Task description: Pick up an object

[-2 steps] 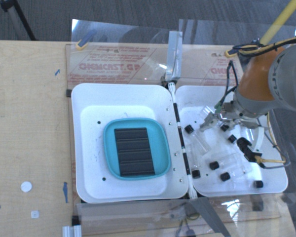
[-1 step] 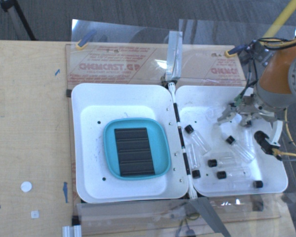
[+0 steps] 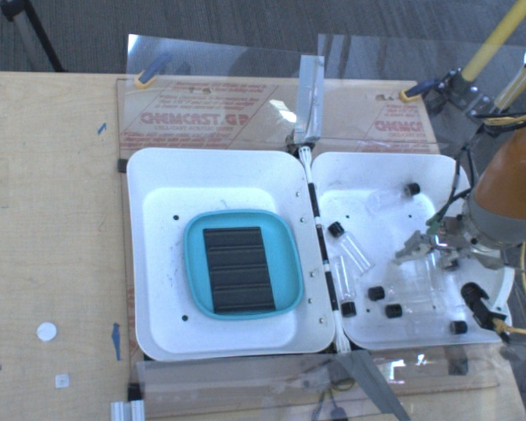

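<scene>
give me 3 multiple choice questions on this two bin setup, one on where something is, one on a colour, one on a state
1. Where does the blue tray lie?
A. in the left bin
B. in the right bin
C. on the wooden bench outside the bins

2. What colour is the ribbed insert inside that tray?
A. white
B. dark grey to black
C. orange

3. How do the clear tubes with black caps in the right bin lie?
A. standing upright in a rack
B. stacked in the blue tray
C. lying loose on the bin floor

Answers:
1 A, the tray sits in the middle of the left bin.
2 B, the ridged panel reads near black against the blue rim.
3 C, they lie scattered on their sides, near the claw.
</scene>
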You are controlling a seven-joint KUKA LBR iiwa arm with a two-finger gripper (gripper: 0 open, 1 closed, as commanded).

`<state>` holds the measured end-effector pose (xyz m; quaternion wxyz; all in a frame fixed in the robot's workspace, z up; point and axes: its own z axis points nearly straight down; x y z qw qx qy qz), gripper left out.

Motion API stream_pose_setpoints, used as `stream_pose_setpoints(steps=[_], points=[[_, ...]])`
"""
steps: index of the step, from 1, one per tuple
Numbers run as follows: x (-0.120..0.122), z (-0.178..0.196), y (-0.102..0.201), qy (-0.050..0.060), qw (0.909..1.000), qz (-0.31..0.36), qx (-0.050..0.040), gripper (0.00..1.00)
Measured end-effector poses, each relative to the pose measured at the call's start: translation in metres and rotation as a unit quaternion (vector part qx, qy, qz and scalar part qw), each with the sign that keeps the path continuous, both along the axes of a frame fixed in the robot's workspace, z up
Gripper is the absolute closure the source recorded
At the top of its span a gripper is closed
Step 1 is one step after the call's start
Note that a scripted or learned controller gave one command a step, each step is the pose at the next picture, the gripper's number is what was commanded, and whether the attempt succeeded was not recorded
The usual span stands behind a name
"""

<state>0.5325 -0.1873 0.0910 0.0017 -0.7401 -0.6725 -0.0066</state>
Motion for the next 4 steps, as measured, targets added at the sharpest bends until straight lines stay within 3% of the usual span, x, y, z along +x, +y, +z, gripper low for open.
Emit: stream_pose_setpoints(steps=[1, 2, 3, 4], points=[[-0.042, 0.000, -0.010, -0.005, 0.9992, 0.039, 0.0042, 0.00], [-0.040, 0.012, -0.017, -0.009, 0.9993, 0.036, -0.0031, 1.00], [0.016, 0.114, 0.030, 0.003, 0.9999, 0.013, -0.0060, 1.00], [0.094, 0.114, 0.103, 0.003, 0.9993, 0.035, -0.0063, 1.00]])
